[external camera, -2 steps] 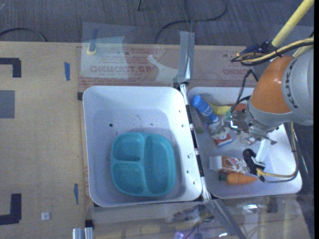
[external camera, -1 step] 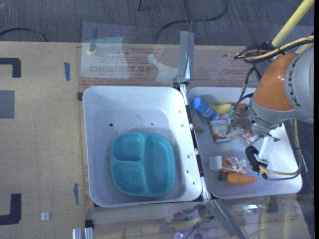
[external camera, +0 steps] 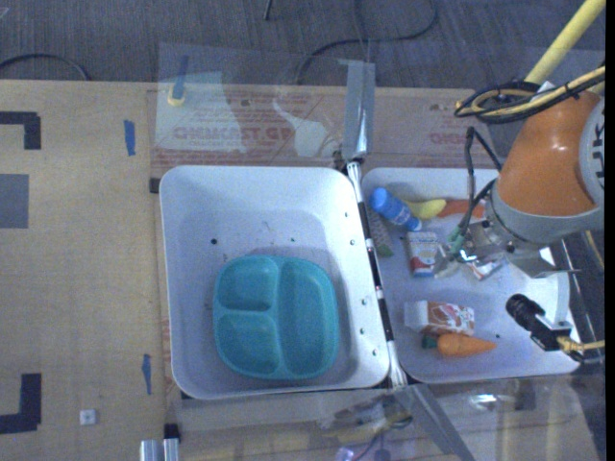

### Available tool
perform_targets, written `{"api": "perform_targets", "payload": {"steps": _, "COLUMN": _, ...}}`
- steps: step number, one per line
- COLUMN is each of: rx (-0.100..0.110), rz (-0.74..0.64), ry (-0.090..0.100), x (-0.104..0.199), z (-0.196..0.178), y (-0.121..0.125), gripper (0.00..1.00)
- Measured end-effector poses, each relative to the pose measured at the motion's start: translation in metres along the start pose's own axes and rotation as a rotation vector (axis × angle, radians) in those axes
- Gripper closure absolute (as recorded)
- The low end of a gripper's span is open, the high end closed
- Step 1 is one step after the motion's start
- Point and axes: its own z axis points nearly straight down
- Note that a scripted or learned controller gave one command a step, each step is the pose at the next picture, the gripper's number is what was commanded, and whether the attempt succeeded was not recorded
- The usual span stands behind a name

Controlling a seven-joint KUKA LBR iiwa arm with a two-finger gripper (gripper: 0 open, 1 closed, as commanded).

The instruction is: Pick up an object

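Wooden bench [external camera: 77, 286] | two white bins [external camera: 192, 200] | grey carpet [external camera: 115, 17] | tool [external camera: 466, 255] grip: cannot tell

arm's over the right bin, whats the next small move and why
Probably a short straight descent. The gripper sits low in the right bin, beside the small red-and-white carton, with nothing visibly between its fingers. Whether they are open is unclear.
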Motion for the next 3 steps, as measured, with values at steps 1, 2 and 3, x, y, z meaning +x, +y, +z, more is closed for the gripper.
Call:
{"api": "perform_targets", "payload": {"steps": 1, "rx": 0.004, "rz": 0.193, "ry": 0.002, "x": 0.017, "z": 0.0, "y": -0.018, "gripper": 1.0}}
{"api": "perform_targets", "payload": {"steps": 2, "rx": 0.004, "rz": 0.194, "ry": 0.002, "x": 0.016, "z": 0.0, "y": -0.019, "gripper": 0.0}}
{"api": "perform_targets", "payload": {"steps": 3, "rx": 0.0, "rz": 0.202, "ry": -0.001, "x": -0.029, "z": 0.055, "y": 0.035, "gripper": 0.0}}
